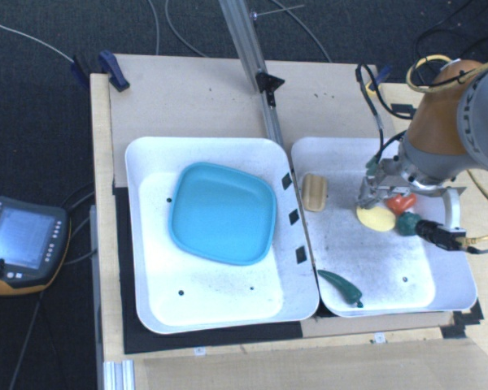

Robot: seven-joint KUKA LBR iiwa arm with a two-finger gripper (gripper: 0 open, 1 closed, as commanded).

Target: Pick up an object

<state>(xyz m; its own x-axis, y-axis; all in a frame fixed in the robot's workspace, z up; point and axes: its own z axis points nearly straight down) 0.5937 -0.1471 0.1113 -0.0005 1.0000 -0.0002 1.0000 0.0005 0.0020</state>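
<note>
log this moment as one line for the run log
arm: over right bin | gripper: down by yellow object, red object | grasp: unconfirmed | left bin: blue plate

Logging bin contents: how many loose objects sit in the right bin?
4, perhaps more hidden under the gripper: tan block upper left, green pepper bottom, yellow piece and red piece by the gripper.

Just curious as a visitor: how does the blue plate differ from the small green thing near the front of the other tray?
The blue plate is broad, squarish and light blue; the green thing is small, slim and dark green. The plate lies in the left bin, the green thing in the right bin. The plate sits mid-bin; the green thing lies by the near rim. Both lie away from the pincer.
</note>
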